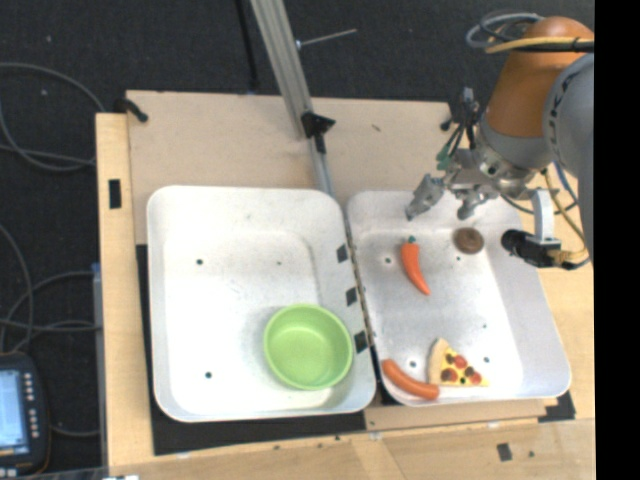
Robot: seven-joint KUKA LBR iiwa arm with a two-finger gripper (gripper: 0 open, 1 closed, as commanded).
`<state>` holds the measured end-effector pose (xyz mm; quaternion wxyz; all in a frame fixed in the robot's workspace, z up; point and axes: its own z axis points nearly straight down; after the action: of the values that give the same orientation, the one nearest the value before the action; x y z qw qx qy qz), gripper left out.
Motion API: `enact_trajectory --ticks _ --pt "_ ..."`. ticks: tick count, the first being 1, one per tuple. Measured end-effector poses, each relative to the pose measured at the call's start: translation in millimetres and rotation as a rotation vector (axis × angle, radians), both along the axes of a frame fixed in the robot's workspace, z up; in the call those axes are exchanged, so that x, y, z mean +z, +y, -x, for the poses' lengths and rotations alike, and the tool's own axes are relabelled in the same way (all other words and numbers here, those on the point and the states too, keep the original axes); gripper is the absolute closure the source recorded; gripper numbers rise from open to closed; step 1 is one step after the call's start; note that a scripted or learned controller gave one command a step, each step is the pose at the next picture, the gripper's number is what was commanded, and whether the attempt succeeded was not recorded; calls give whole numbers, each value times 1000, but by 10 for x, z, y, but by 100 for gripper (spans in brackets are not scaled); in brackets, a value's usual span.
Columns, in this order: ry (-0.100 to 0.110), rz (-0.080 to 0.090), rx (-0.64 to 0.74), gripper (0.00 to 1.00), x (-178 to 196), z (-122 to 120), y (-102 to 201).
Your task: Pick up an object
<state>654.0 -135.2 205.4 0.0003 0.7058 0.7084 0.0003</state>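
Fingers (446, 201) spread apart, nothing between them, poised over the right bin's (520, 308) far edge. Carrot (415, 267) lies just below them, brown disc (468, 239) just beside, pizza slice (455, 364) and sausage (410, 380) well off at the near edge, green bowl (308, 345) in the left bin (200, 268). Nothing lifted yet; by my reckoning the descent, grasp and lift all remain.

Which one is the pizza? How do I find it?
Look in the right bin, down at its near edge. The pizza is a yellow wedge with red spots, lying just right of the sausage. Nothing else there is spotted or triangular.
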Motion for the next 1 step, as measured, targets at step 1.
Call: enact_trajectory --ticks 1 --pt "0 1 1 0 0 0 -2"
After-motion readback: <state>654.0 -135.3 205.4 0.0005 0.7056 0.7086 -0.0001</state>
